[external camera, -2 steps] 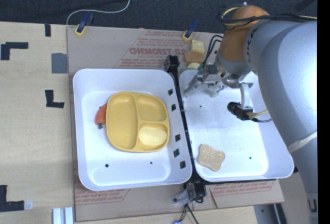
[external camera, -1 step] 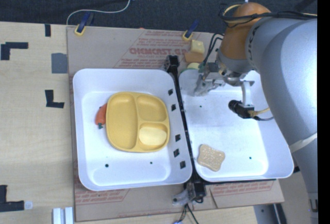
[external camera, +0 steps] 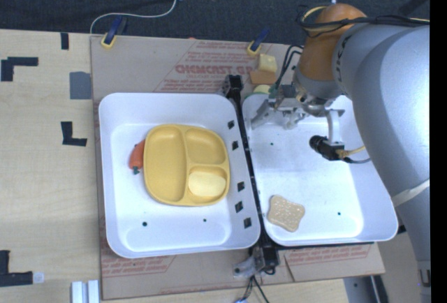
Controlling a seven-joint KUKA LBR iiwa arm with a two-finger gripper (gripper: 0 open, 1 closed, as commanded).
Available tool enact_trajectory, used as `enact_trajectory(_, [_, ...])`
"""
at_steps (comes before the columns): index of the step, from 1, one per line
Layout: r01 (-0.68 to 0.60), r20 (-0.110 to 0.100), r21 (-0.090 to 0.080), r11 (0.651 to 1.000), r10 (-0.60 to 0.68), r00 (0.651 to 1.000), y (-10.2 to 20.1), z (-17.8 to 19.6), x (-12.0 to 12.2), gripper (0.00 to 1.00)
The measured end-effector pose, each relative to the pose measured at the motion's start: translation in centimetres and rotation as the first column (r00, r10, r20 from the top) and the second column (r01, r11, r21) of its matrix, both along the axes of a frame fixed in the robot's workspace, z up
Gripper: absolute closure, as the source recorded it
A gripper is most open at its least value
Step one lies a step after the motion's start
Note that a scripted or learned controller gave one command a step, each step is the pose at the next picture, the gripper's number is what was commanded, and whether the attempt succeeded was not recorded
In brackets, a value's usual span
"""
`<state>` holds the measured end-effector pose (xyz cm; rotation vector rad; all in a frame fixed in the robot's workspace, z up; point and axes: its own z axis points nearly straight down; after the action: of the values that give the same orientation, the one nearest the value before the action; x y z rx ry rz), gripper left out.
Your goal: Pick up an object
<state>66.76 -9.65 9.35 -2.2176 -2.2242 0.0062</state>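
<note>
My gripper (external camera: 276, 113) hangs low over the far left corner of the right bin (external camera: 349, 190), under the orange wrist band. A tan, speckled piece shaped like toast (external camera: 286, 213) lies flat near that bin's front left corner, well apart from the gripper. In the left bin (external camera: 119, 155) rests a yellow divided plate (external camera: 171, 158) with a pale yellow lump (external camera: 207, 183) in its front right compartment. A red-orange object (external camera: 136, 155) pokes out from under the plate's left edge, mostly hidden.
Just behind the right bin's far left corner sit a tan block (external camera: 263, 74), a small yellow block (external camera: 267, 60) and a pale green piece (external camera: 260, 90), close to the gripper. A black clip strip (external camera: 241, 155) runs along the divide between the bins. The arm's grey body (external camera: 391, 106) overhangs the right bin's right side.
</note>
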Motion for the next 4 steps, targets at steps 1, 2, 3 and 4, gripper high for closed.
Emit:
enact_trajectory(1, [0.003,0.000,0.000,1.000,-0.003,1.000,0.1,-0.9,-0.4,0.00])
enact_trajectory(2, [0.002,0.002,0.001,1.000,-0.002,1.000,-0.5,-0.9,0.1,0.00])
enact_trajectory(3, [0.001,0.002,0.000,1.000,-0.001,1.000,-0.4,0.1,0.0,1.00])
enact_trajectory(4, [0.001,0.002,0.000,1.000,-0.001,1.000,-0.4,0.0,0.0,0.00])
